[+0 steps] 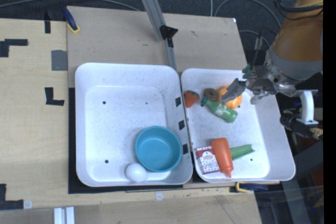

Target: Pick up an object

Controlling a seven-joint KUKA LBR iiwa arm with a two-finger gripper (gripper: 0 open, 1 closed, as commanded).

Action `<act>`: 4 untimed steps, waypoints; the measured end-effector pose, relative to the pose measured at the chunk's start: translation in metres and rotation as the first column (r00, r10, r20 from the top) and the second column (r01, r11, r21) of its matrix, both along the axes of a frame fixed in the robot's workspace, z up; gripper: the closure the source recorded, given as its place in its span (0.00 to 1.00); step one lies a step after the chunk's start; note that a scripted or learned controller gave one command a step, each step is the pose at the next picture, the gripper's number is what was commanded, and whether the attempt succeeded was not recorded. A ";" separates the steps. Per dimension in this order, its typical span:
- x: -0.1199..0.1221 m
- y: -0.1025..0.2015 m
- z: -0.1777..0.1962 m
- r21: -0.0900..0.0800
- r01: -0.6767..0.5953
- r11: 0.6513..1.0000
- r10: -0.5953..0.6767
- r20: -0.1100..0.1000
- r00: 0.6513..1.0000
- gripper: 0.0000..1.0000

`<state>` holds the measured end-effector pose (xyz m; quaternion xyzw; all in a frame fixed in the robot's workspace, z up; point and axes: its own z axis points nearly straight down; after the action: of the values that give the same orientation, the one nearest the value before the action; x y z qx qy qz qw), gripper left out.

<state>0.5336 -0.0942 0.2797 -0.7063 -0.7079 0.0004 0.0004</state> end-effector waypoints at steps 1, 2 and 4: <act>0.000 0.000 0.000 0.000 0.000 1.000 0.000 0.000 1.000 0.00; 0.005 -0.006 -0.048 0.000 0.001 1.000 -0.001 -0.005 1.000 0.00; 0.000 -0.016 -0.139 0.001 0.002 1.000 -0.002 -0.006 1.000 0.00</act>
<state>0.5333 -0.1097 0.1412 -0.7069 -0.7073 0.0024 0.0028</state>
